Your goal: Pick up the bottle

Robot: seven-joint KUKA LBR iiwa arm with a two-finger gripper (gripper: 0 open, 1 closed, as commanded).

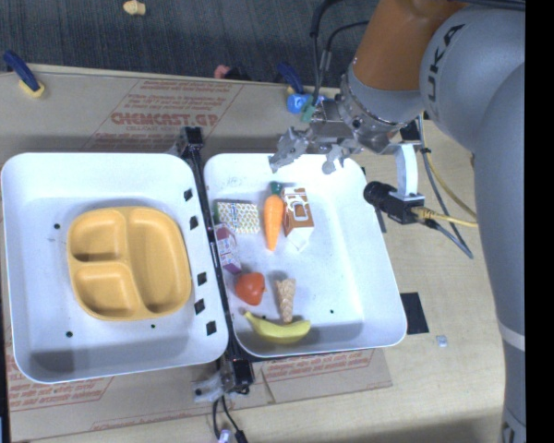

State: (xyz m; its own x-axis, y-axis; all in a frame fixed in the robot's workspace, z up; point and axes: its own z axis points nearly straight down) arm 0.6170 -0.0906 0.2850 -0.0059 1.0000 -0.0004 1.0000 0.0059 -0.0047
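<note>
A small clear bottle (227, 247) with a pink and purple label lies against the left wall of the right bin (374, 275). My gripper (307, 161) hangs over the far edge of that bin, above and to the right of the bottle and well apart from it. Its two fingers are spread, so it is open, and nothing sits between them. Directly below the gripper lie a carrot (272, 220) and a small orange and white carton (298, 216).
In the right bin there are also a patterned packet (237, 216), a tomato (250, 288), an ice cream cone (285, 296) and a banana (277, 327). A yellow divided plate (129, 261) rests in the left bin (28, 192). Black clips (193, 141) join the bins.
</note>
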